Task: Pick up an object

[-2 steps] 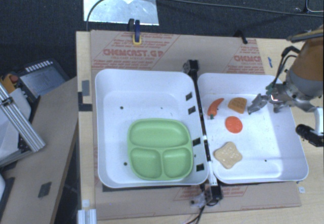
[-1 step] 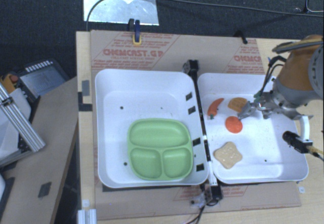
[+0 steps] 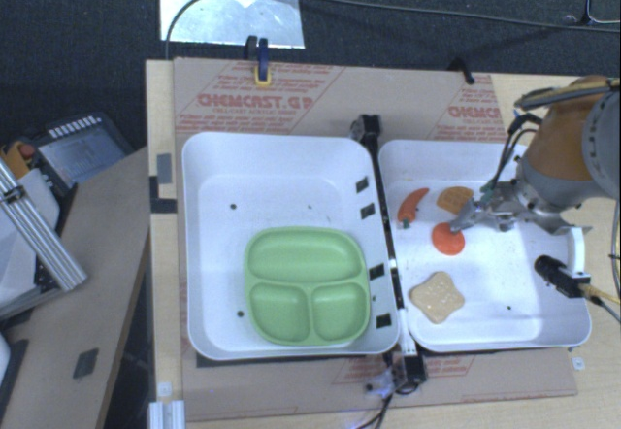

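Observation:
The right bin (image 3: pixel 553 325) holds several small food pieces. A red chili pepper (image 3: pixel 412 205) lies near its left wall. An orange-brown biscuit (image 3: pixel 454 197) sits just right of the pepper. Below them lies an orange-red round piece (image 3: pixel 447 240), and a tan slice of toast (image 3: pixel 437 295) is nearer the front. My gripper (image 3: pixel 469 218) reaches in from the right and hangs low, its tip just above and right of the round piece, close to the biscuit's lower edge. Nothing can be seen held in it.
The left bin (image 3: pixel 209 223) holds a green divided plate (image 3: pixel 306 283) at its front. A black divider strip (image 3: pixel 380 223) runs between the two bins. The arm's grey and orange body (image 3: pixel 572 150) covers the right bin's far right corner.

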You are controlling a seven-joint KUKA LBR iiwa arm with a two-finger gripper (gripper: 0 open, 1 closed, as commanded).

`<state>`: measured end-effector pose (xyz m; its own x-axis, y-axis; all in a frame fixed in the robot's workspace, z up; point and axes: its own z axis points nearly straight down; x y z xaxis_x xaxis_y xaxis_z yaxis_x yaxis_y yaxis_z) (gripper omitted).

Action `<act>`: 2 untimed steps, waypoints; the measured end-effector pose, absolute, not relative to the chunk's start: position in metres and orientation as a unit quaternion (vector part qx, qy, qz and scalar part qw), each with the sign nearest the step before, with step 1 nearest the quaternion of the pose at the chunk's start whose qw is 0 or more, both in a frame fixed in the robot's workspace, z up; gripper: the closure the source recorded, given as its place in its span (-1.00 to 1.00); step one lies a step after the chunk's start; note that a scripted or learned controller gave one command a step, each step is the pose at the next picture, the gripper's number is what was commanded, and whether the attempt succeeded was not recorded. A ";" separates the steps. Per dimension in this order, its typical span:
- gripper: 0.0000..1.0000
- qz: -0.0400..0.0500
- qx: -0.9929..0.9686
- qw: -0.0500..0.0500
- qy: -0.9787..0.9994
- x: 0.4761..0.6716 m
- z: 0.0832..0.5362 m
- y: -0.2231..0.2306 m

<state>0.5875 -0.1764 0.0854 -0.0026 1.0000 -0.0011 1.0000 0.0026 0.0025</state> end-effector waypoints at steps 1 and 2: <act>1.00 0.003 0.706 0.003 0.709 0.590 0.099 -0.176; 1.00 0.002 0.706 0.003 0.709 0.587 0.161 -0.172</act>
<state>0.5870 -0.1720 0.1615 -0.0043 1.0000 -0.0017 1.0000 0.0043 0.0064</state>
